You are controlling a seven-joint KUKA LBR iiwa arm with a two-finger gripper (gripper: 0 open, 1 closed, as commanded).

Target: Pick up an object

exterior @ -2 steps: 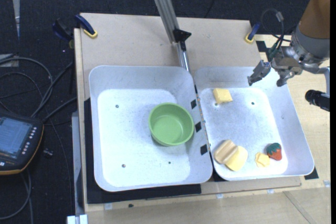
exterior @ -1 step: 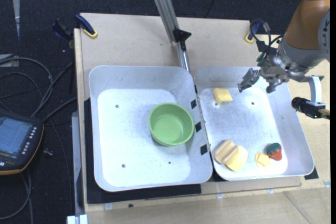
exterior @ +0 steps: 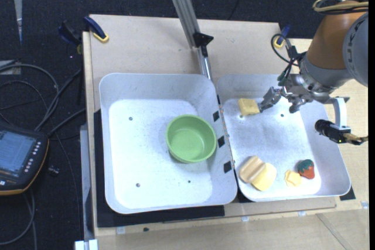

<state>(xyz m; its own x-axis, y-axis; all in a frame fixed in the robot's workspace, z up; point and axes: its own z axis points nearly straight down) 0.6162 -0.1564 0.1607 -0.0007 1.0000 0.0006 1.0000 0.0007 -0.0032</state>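
My gripper [exterior: 283, 101] hangs over the far part of the right bin [exterior: 328, 149], fingers spread open with nothing between them. A yellow block [exterior: 248, 106] lies just left of the left fingertip [exterior: 270, 100], close to it but outside the gap. Near the front of the same bin lie a pale yellow bread-like piece [exterior: 258, 173], a small yellow chunk [exterior: 293, 178] and a red strawberry-like toy [exterior: 306, 168]. A green bowl [exterior: 190, 137] sits upright in the left bin [exterior: 135, 126].
A slanted metal pole [exterior: 184, 3] runs down to the bins' shared far corner. Black clips [exterior: 221, 140] line the divide between the bins. Blue and yellow clamps [exterior: 94, 29] grip the bench's far corners. Cables [exterior: 334, 132] trail off the wrist at right.
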